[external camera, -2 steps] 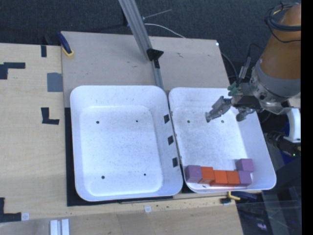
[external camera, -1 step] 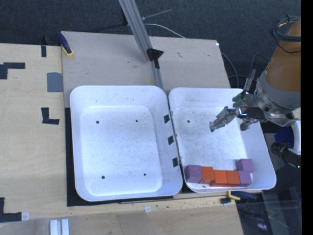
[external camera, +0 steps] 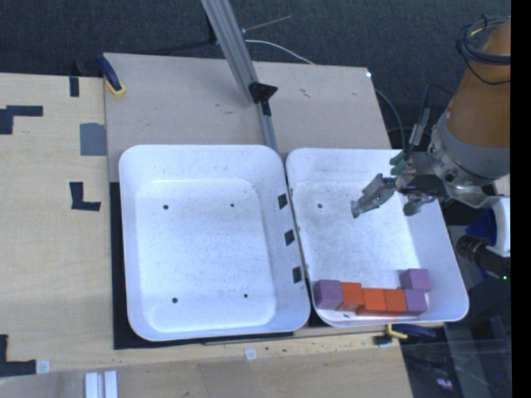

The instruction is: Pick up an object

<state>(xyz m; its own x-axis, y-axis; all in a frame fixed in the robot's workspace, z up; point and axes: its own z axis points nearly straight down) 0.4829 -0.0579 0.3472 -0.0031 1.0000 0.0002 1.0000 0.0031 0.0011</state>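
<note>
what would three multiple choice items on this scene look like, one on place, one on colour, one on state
1. Where do the blocks lie?
A. in the left bin's middle
B. along the right bin's near edge
C. on the bench outside the bins

2. What colours are the blocks?
A. purple and orange
B. green and yellow
C. blue and white

3. What is the gripper doing?
A. pressing on the blocks
B. resting in the left bin
C. hanging over the right bin, apart from the blocks

Answers:
1 B: the blocks sit in a row against the right bin's near wall.
2 A: purple at the ends, orange between.
3 C: the gripper is over the bin's far half, with nothing between its fingers.
</note>
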